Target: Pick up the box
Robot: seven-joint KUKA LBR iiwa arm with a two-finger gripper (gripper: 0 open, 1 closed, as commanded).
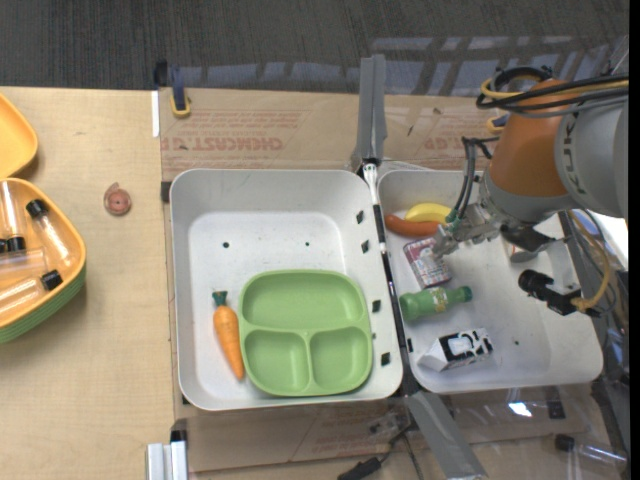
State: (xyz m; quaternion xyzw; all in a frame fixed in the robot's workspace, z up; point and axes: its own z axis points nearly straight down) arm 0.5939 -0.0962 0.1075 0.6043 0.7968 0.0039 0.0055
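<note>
Where the right bin point(560, 363) meets its near-left corner lies the box point(465, 347): small, flat, white w/ black print, tilted, one end close to the bin's near rim. Open white floor to its right, toward the bin's right edge. Just beyond it, a green bottle point(434, 301) on its side, glossy plastic. Further back, a pink-and-white packet point(424, 258), crinkly; the gripper point(447, 236) sits right over its far-right edge, can't tell if fingers open or shut, or if gripping anything. By the far-left corner, a banana point(429, 211) and red-orange chili-like piece point(411, 225). Left bin point(200, 208): green 3-compartment plate point(304, 332), smooth; carrot point(229, 338) beside its left edge.
</note>
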